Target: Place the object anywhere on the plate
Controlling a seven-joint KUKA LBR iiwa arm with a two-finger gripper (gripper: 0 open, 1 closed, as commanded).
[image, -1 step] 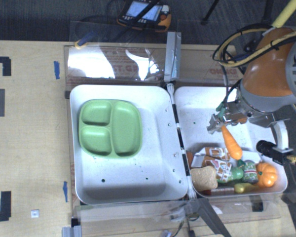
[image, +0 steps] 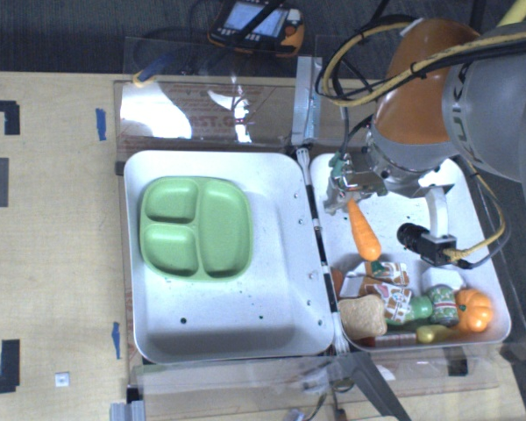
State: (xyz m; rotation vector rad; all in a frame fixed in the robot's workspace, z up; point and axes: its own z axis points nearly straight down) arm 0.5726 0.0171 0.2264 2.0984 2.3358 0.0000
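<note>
well, over in the left bin [image: 158, 318] sits the green plate [image: 195, 227], three compartments, nothing on it. across the divider, in the right bin [image: 491, 314], the gripper [image: 349, 191] hangs above the floor with the carrot's [image: 363, 231] top end pinched between its fingers, the orange root slanting down and rightward. nearer the front of that bin lie a bread slice [image: 363, 316], small cartons [image: 393, 289], a green item [image: 442, 303] and a little pumpkin [image: 473, 310].
</note>
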